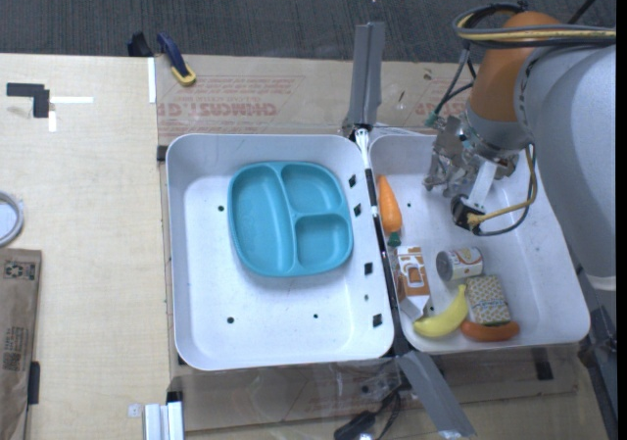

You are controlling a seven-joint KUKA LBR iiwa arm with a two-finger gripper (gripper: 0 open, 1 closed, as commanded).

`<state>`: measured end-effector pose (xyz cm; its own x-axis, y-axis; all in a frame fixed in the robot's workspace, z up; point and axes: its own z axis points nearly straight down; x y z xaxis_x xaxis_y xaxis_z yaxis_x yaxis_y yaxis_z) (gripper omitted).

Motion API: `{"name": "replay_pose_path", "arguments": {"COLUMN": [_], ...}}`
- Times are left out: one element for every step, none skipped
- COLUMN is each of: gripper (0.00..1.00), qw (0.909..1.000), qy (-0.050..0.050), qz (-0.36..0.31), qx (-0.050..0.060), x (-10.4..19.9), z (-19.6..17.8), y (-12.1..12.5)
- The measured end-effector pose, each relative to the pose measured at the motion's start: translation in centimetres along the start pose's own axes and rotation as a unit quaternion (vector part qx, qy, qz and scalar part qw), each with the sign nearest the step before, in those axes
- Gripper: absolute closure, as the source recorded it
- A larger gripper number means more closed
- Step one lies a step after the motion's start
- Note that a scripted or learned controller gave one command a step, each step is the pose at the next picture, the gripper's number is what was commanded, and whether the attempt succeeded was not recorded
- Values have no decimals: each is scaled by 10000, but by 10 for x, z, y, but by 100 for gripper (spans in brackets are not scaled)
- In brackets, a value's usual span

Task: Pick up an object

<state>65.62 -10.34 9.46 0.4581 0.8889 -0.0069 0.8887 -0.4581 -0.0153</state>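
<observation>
Risk first: the pincer hung over the upper part of the right bin, well apart from the objects clustered lower down, so a straight descent would likely have closed on bare bin floor. The carrot lay tight against the divider between the bins, so a finger could have jammed on the rim. The banana, the patterned sponge-like block and a red item under it touched each other near the bottom edge; a grasp there could have nudged neighbours or caught two at once. The small can lay on its side and would probably roll. A flat carton sat beside the carrot, low and hard to pinch.

Pincer: pointed down-left, nothing visible between its fingers; how far open, could not tell from this angle. The left bin held a blue divided plate on the bench.
</observation>
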Motion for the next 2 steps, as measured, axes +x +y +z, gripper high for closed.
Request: {"name": "replay_pose_path", "arguments": {"gripper": [0,0], "qw": [10000,9987], "qy": [2,23], "qz": [-2,513], "qx": [-9,-45], "x": [0,-44], "z": [0,7], "y": [0,-14]}}
